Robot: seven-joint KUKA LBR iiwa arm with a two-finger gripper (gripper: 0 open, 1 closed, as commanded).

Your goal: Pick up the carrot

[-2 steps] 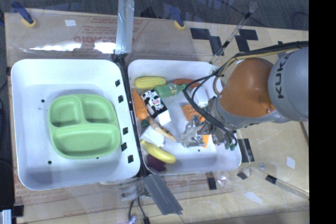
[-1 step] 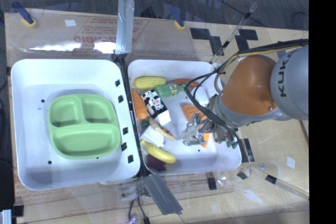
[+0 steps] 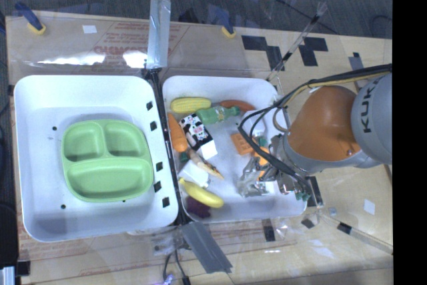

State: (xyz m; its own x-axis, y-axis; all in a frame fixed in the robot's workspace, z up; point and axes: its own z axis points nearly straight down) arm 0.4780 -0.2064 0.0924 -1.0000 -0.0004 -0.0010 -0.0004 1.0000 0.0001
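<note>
The gripper (image 3: 257, 182) is hovering low in the right bin (image 3: 200, 85), its grip state impossible to tell; the carrot (image 3: 177, 133) is lying well apart, against the bin's left wall, awaiting pickup

Green plate (image 3: 105, 160), corn (image 3: 190, 104), banana (image 3: 203, 195)

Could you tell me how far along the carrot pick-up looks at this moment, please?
Done: the arm has reached into the right bin, with the gripper low near its front right part. In hand: nothing visibly. The carrot lies by the bin's left wall, apart from the gripper. Left: move across to the carrot, grasp it and lift it.
</note>
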